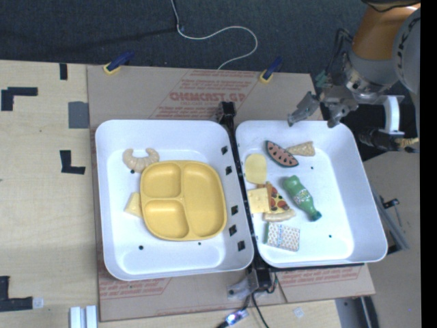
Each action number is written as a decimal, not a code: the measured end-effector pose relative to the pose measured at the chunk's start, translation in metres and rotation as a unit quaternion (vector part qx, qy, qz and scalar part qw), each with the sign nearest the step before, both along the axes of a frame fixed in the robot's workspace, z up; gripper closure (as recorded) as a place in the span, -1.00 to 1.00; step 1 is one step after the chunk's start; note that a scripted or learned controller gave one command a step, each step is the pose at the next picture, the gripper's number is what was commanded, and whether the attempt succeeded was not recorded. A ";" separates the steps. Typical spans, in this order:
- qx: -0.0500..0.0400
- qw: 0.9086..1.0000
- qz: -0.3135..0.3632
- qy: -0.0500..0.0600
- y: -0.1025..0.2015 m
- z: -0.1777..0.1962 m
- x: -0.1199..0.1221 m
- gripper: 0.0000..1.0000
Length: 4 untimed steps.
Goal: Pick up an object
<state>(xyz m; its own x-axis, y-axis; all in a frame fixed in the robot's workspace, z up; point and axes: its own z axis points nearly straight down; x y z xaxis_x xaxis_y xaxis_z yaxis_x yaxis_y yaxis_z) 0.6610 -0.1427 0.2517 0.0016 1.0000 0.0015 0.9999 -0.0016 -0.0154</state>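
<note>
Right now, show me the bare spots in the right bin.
Right bin: bare floor lies right of the green bottle, running to the right wall, and along the front right. The left side is crowded: watermelon slice, pizza slice, cracker.

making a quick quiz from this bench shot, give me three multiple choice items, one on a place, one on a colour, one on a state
1. Where does the yellow divided plate lie?
A. left bin
B. right bin
C. on the cardboard

2. What colour is the toy bottle?
A. red
B. green
C. blue

3. Where is the pincer?
A. pressed on the plate
B. down among the right bin's toys
C. over the right bin's far rim, fingers open, holding nothing

Answers: A, the plate lies in the left bin. B, the bottle is green. C, the pincer is at the right bin far edge with nothing between its fingers.
</note>
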 end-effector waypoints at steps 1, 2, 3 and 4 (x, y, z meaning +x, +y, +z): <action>-0.001 1.000 0.001 -0.007 0.000 0.009 0.002 -1.00; -0.001 1.000 0.002 -0.005 0.011 -0.046 0.003 -1.00; -0.001 1.000 0.002 -0.004 0.014 -0.110 0.005 -1.00; -0.001 1.000 0.003 -0.005 0.015 -0.164 0.004 -1.00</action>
